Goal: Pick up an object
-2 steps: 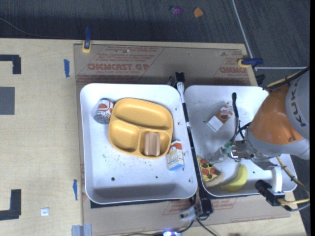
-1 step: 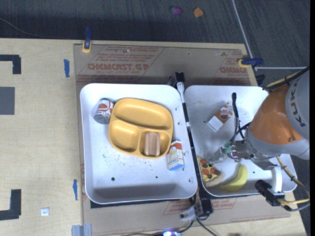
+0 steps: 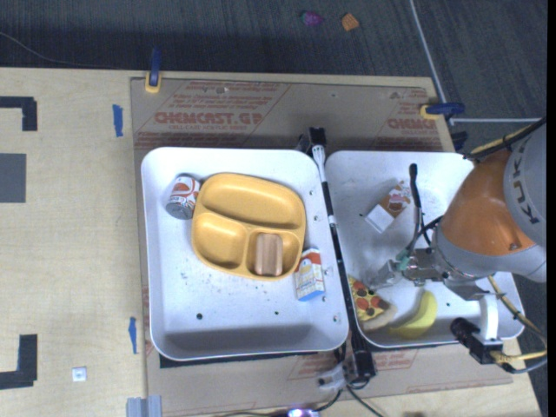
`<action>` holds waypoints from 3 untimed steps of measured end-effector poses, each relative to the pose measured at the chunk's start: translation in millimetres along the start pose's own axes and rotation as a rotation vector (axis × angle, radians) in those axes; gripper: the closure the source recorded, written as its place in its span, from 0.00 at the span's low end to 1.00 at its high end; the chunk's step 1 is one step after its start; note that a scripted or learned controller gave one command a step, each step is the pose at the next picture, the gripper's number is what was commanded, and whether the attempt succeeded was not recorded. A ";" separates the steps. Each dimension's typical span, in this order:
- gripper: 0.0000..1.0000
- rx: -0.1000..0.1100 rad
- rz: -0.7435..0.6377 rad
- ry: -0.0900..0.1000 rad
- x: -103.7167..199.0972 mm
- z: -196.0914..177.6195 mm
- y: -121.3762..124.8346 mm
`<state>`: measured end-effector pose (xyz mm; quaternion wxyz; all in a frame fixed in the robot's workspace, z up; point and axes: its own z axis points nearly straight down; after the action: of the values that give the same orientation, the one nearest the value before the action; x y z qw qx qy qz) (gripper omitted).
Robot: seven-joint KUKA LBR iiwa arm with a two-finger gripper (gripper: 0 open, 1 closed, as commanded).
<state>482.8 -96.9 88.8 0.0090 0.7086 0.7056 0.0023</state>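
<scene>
Over the right bin (image 3: 486,341) my gripper (image 3: 401,270) hangs low, near the bin's front-left quarter, with my orange-banded wrist bulking in from the right. Whether it is spread or pressed together I cannot tell; dark cabling and the wrist housing blur its tip, and I see nothing pinched in it.

Nearest to me is the banana (image 3: 420,314), lying just toward the front and slightly to the right of the gripper, close but apart from it. Its long axis runs at a slant, from the lower left up toward the right, curving as it goes. Just left of the banana, against the bin's inner wall, sits a pizza slice toy (image 3: 368,303), also near the gripper and toward the front. A small carton (image 3: 388,207) lies well back in the same bin, beyond the gripper and farther off than the other two.

Across the divider, the left bin (image 3: 174,320) holds a yellow divided plate (image 3: 234,211) with a brown block (image 3: 267,254) in one compartment, a can (image 3: 182,195) touching the plate's far-left edge, and a small milk carton (image 3: 309,275) just beside its near-right corner. All of these are well apart from me.

My judgement is that the banana is the likeliest target, and closing across its narrow width would mean turning the gripper square to that slanted axis.
</scene>
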 end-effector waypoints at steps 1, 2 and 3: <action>0.00 0.002 0.000 0.001 -0.4 0.0 0.7; 0.00 0.000 0.001 -0.001 0.6 0.0 0.1; 0.00 0.000 0.001 -0.001 0.6 0.0 0.1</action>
<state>482.9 -96.3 88.8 0.0092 0.7089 0.7053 0.0021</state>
